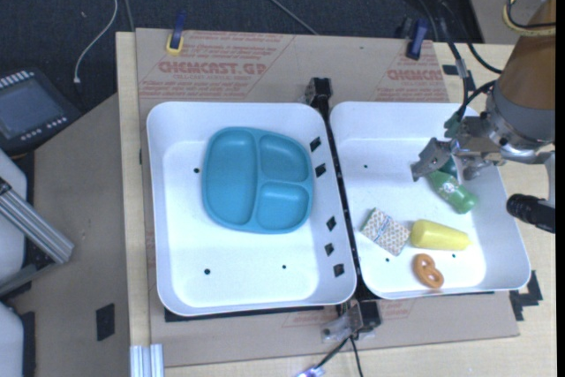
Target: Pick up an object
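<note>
Your gripper (448,162) sits low in the right white bin (380,132), toward its far right side, with the grey wrist and orange band rising out to the right; its dark fingers straddle the upper end of a small green bottle-like object with a pale label (454,192), which lies tilted just under them. You cannot tell from here whether the fingers have closed on it or merely stand around it, so treat the grip as unconfirmed. That green object looks like the one being tried for, and it lies close to the bin's right wall. Just near of it rests a yellow rounded block (439,235), with a patterned white-and-grey square sachet (386,231) to its left and a small orange pretzel-shaped ring (428,270) nearer still. Well apart, in the left white bin (172,190), a light-blue plastic divided plate (259,179) lies flat. Watch for several failures: the fingers seem to catch the green object near one end rather than its middle, so it could pivot and slip out as you lift; its rounded, smooth-looking body could squirt sideways under the squeeze; and because it lies close to the yellow block, a nudge could shove it against that block or toward the wall, leaving you with nothing.
</note>
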`<state>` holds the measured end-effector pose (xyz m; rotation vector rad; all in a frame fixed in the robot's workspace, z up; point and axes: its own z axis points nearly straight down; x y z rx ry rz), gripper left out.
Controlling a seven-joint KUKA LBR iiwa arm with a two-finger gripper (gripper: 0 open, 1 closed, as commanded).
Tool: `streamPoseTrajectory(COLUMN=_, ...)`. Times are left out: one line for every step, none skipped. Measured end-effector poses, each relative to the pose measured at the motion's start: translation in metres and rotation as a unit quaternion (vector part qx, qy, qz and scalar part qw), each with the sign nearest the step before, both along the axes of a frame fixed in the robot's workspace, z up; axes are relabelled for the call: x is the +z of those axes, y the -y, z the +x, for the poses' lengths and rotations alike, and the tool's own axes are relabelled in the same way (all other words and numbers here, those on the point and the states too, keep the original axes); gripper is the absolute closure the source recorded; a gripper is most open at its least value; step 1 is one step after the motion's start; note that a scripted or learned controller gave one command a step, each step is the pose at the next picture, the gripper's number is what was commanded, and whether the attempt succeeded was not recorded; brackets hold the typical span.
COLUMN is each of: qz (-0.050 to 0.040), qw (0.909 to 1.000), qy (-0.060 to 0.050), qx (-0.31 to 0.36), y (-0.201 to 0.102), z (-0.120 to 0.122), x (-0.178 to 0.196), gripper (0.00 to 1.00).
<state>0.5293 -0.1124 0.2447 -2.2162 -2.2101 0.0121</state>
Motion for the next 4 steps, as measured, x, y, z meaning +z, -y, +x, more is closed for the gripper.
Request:
streamPoseTrajectory(qz=-0.0008, qw=1.0, qy=0.006, qx=0.001, y=0.0, z=0.002, x=0.006, gripper=0.0)
streamPoseTrajectory(qz=-0.0001, qw=1.0, qy=0.003, qx=0.001, y=0.0, z=-0.009, x=-0.047, gripper=0.0)
streamPoseTrajectory(qz=0.0, qw=1.0, qy=0.003, qx=0.001, y=-0.003, z=-0.013, x=-0.091, gripper=0.0)
streamPoseTrajectory(qz=-0.0002, qw=1.0, qy=0.004, qx=0.001, y=0.004, z=-0.008, x=-0.14, gripper=0.0)
